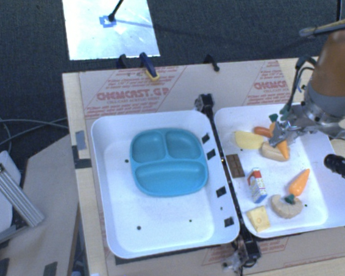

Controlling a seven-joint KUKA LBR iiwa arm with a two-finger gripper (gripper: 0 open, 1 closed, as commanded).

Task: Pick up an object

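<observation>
The gripper (280, 130) hangs low over a tight cluster in the right bin (339, 208) — yellow piece (248, 139), beige piece (273, 151), orange bits (282, 148). Risk: fingers could nudge a neighbour or close on nothing w/ items touching. Finger state can't be told. Arm (337, 74) reaches in from the right, wrist angled down-left.

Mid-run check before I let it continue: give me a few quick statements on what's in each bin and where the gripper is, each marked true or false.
1. The blue divided plate lies in the left bin. True.
2. The gripper is over the left bin. False: it is over the right bin, among the toy foods.
3. The small carton lies in the right bin. True.
4. The cheese wedge sits on the plate. False: it is at the right bin's near left corner.
5. The carrot lies in the right bin. True.
</observation>
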